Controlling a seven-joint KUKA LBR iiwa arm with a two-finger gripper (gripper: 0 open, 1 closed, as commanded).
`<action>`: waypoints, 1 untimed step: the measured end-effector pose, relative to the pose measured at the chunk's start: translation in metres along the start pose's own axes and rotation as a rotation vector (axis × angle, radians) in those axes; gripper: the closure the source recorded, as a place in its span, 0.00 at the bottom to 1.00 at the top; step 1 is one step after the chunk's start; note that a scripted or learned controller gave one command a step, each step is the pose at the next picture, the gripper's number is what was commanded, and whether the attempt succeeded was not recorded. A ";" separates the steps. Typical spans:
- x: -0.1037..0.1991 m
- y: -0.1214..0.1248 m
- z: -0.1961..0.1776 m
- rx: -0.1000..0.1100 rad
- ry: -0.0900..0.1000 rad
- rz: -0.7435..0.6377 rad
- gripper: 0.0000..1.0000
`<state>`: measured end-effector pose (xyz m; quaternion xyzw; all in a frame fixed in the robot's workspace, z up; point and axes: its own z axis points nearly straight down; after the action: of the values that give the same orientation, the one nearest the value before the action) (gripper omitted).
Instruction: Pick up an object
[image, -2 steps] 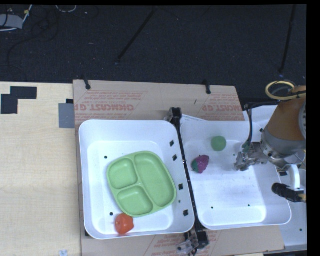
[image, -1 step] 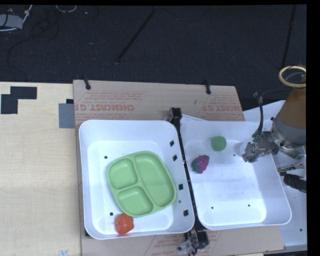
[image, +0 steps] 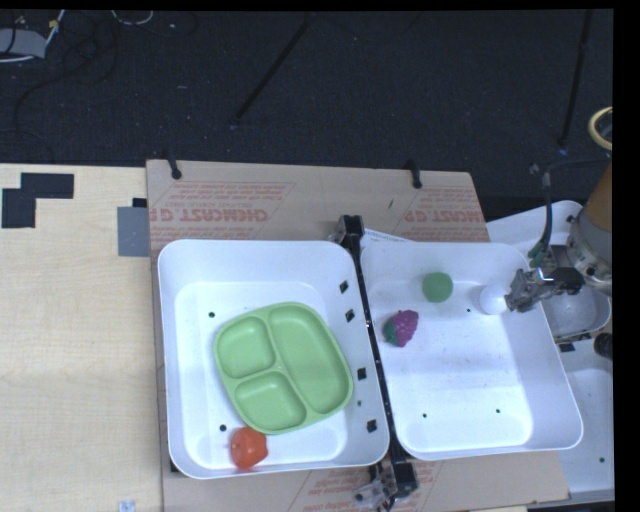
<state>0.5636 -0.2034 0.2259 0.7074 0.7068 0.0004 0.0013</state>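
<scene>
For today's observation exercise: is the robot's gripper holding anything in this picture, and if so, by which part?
It cannot be told. The gripper sits at the right bin's right edge beside a small white object, but the view is too small to show a hold.

I see a small round green ball (image: 437, 287) lying in the right white bin (image: 500, 420), near its far wall. Just beside it, nearer me and to the left, lies a lumpy magenta object with a green patch (image: 401, 327). In the left white bin (image: 190, 270), a green three-compartment plastic tray (image: 283, 367) lies flat, a small orange-red object (image: 248, 447) by its near corner.
</scene>
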 end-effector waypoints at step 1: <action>-0.001 0.001 -0.053 -0.001 0.000 -0.002 1.00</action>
<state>0.5643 -0.2042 0.2791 0.7066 0.7076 0.0008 0.0017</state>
